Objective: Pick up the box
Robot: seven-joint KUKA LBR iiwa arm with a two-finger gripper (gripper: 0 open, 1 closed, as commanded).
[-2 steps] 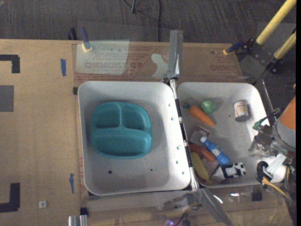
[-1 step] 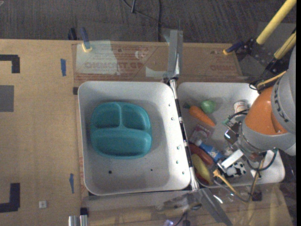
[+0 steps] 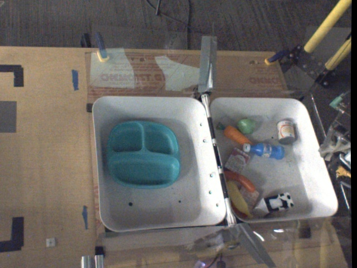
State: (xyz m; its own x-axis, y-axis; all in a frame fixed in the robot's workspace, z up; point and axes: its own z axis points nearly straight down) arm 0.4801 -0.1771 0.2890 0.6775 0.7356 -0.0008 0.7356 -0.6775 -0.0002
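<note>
The box (image 3: 238,161) is a small white and red carton lying flat in the right bin (image 3: 312,188), near its left wall. It lies just below an orange carrot-shaped toy (image 3: 236,135) and touches the cap end of a blue bottle (image 3: 266,150). A red toy (image 3: 240,179) lies right below the box.
The right bin also holds a green toy (image 3: 246,125), a small can (image 3: 285,131), a yellow banana (image 3: 238,199), a clear packet (image 3: 254,199) and a black and white cow toy (image 3: 278,202). A teal divided plate (image 3: 144,153) lies in the left bin (image 3: 111,205). Cables and metal parts (image 3: 334,144) crowd the right edge.
</note>
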